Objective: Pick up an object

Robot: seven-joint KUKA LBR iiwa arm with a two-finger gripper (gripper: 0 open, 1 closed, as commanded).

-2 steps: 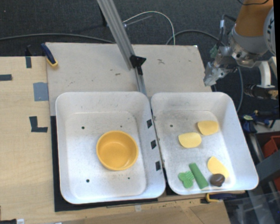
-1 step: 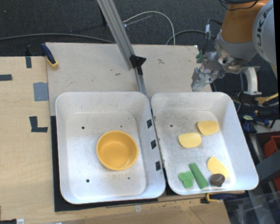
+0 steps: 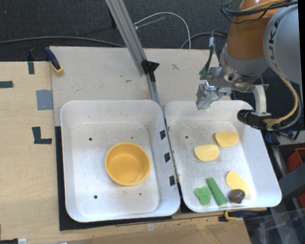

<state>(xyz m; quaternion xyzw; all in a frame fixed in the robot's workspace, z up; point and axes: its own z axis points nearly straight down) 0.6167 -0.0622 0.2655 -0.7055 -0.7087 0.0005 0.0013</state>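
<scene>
Toward the near half of the right bin (image 3: 257, 153) the candidate objects are gathered: two yellow oval pieces (image 3: 226, 138) and (image 3: 206, 152) lie just beside each other, and nearer the front edge a third yellow piece (image 3: 236, 181), a small brown round object (image 3: 236, 195), a green stick (image 3: 215, 191) and a green leafy piece (image 3: 202, 195) are clustered closely. None of them is seen lifted or gripped, so the pick is judged not yet done; the approach, the descent and the closing on one object are all left. A yellow bowl (image 3: 127, 163) is set upright in the middle of the left bin (image 3: 78, 123), well apart from the arm. The end effector (image 3: 208, 96) is seen above the far rim of the right bin, well apart from the objects, with nothing held; whether it is spread or pressed together cannot be told at this scale. Both bins are carried on the desk (image 3: 20, 153).
</scene>
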